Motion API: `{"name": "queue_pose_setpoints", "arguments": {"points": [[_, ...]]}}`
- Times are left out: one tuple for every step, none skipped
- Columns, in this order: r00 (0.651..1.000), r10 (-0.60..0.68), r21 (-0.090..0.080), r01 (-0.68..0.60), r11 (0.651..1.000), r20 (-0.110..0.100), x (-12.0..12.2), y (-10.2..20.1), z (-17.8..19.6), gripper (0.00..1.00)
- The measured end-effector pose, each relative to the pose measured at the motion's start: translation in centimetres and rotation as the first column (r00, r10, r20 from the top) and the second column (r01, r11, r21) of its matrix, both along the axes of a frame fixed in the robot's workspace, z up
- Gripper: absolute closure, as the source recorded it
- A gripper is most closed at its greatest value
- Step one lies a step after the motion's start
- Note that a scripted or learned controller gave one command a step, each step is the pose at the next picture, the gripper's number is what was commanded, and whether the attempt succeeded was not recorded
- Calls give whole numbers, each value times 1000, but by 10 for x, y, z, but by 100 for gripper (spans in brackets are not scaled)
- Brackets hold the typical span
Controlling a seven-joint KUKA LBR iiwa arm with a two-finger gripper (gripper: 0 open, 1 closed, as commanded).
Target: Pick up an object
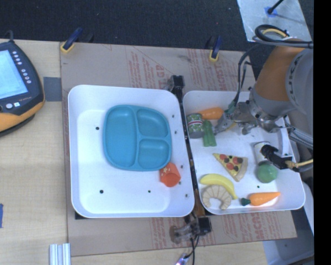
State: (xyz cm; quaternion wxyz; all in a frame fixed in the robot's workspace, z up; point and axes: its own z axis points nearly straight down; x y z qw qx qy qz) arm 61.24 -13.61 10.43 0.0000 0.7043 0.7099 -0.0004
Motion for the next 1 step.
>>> {"name": "queue_pose_setpoints", "arguments": {"points": [[1000, -4, 0, 4, 1000, -6, 43, 1, -13, 0]]}}
